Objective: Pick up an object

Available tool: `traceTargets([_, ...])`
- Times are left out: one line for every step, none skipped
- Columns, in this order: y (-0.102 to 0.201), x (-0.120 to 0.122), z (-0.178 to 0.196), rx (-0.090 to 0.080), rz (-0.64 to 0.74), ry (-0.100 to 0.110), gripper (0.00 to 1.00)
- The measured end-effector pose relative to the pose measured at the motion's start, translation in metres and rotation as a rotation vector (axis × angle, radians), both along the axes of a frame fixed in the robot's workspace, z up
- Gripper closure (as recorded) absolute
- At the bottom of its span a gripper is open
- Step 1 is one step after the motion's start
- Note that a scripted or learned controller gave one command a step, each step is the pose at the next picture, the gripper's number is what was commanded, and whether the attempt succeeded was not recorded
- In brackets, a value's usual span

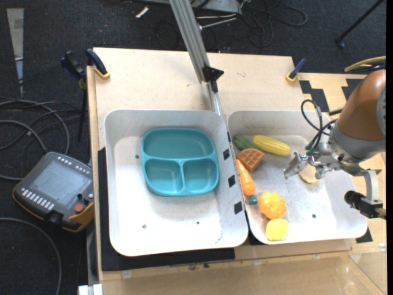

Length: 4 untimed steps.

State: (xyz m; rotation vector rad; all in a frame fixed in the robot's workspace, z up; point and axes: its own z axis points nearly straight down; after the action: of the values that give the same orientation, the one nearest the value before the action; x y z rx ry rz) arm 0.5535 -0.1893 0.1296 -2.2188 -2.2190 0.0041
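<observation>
The right bin (334, 217) holds several toy foods: a yellow corn cob (271, 145) with a green piece (242, 141) at its left end, a brown waffle (250, 159), an orange carrot (245, 180), an orange fruit (272, 204) and a yellow lemon-like piece (277, 228). A pale cream object (309, 177) lies at the bin's right middle. My gripper (304, 169) is low over that cream object, fingers spread open on either side of it. The arm comes in from the right edge.
The left bin (123, 183) carries a teal divided plate (147, 165). A metal pole (191, 32) slants up from the wall between the bins. Bare bin floor lies between the orange fruit and the gripper.
</observation>
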Motion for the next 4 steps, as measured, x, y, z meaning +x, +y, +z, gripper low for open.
traceTargets([-0.001,0.003,-0.031,-0.006,0.0,-0.012,0.0])
traceTargets([-0.001,0.004,-0.019,-0.006,0.0,-0.017,1.0])
traceTargets([0.0,0.009,0.024,-0.002,0.002,-0.009,1.0])
traceTargets([0.002,0.018,0.085,-0.003,0.004,-0.012,1.0])
